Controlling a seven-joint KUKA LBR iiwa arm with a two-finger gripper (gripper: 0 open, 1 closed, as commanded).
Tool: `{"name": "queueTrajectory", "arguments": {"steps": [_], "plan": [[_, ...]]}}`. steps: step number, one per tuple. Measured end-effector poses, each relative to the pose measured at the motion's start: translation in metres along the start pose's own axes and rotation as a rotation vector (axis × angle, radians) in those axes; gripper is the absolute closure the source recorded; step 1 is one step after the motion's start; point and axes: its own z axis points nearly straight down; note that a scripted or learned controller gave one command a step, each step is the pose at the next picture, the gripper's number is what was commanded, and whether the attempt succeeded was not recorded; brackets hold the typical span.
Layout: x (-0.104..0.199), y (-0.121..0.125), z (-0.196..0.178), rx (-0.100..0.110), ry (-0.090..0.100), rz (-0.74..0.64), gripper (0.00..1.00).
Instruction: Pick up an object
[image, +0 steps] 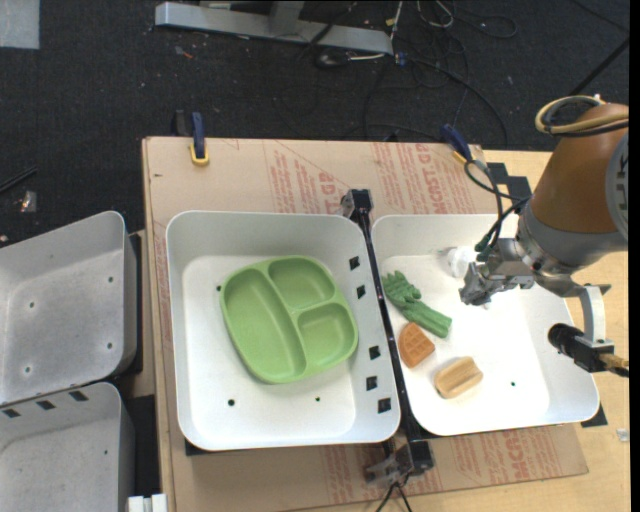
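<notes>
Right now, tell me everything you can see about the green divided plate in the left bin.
The green divided plate looks like smooth, light green plastic, a rounded rectangle with a raised rim and three compartments: one long section along one side and two smaller ones beside it. It lies flat and right side up on the floor of the left bin, turned at a slant to the bin's walls. Its compartments hold nothing, and nothing else touches it.

arm (585, 190) comes in from view's right edge, upper-right of frame. grey body w/ orange band above wrist, band uppermost, partly cut by frame edge. wrist angled down and toward view's left. claw (478, 290) at the arm's low end, dark/metallic, pointing down-left, left of the wrist housing. fingertip gap too small and dark to read. black bracket w/ cable hangs off the wrist's lower right side.
</notes>
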Motion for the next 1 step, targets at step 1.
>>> {"name": "queueTrajectory", "arguments": {"steps": [1], "plan": [[0.0446, 0.0190, -0.0099, 0.000, 0.001, -0.002, 1.00]]}}
